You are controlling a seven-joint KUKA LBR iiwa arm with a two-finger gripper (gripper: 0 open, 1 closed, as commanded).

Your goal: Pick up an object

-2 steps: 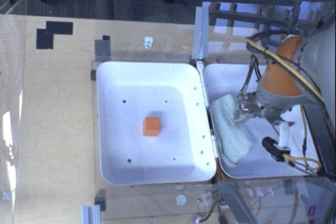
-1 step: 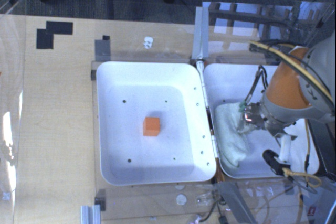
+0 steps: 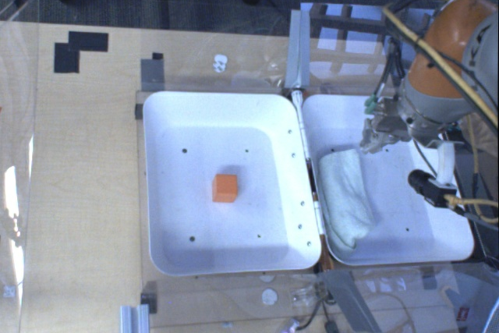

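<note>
White cloth (image 3: 345, 196) lay just under the gripper (image 3: 377, 138) in the right bin (image 3: 437, 242), ready to grab, the orange cube (image 3: 225, 188) sat far off, finger gap unclear.

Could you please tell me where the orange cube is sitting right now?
The orange cube lies near the middle of the left bin, alone on its floor, well apart from the white cloth and the gripper over the right bin.
</note>
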